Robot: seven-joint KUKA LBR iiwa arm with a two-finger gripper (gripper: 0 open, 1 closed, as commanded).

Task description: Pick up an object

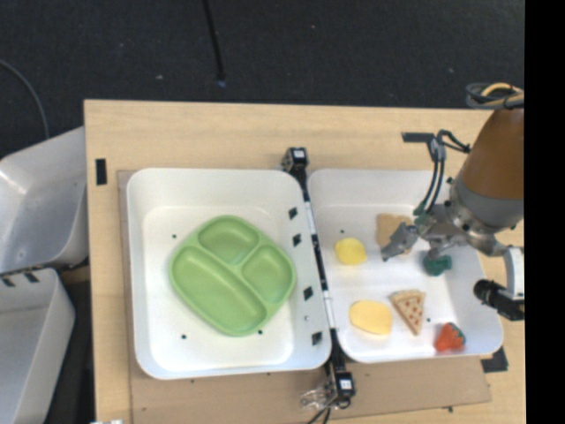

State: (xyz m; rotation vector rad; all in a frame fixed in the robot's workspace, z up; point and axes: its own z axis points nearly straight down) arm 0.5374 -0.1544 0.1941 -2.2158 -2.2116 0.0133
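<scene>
Your bench (pixel 221 135) is pale wood set against a dark floor, and it carries two shallow white bins side by side. The left bin (pixel 150 343) holds a green divided plate (pixel 231 274) with three compartments, lying flat near the middle. The right bin (pixel 353 188) holds the small toy foods you have to choose from.

The gripper (pixel 415 237) hovers over the upper middle of the right bin, under the orange band of the arm. You cannot tell from this slant whether it is released or clenched, and nothing is seen held in it.

Just beside the gripper lies a tan bread-like piece (pixel 388 226), partly covered by it. A small yellow lemon-like piece (pixel 351 252) sits to its left, well apart from the rest. A dark green piece (pixel 436 261) lies right under the wrist, too hidden to name. Nearer the front edge you have a larger yellow lump (pixel 371 317), a pizza slice (pixel 410 310) touching or almost touching it, and a red strawberry (pixel 449 337) in the corner.

The tan piece looks the likeliest target. Judge it light, stiff and smooth, probably plastic, so it may skid. Take it across its narrow sides, pressing squarely.
</scene>
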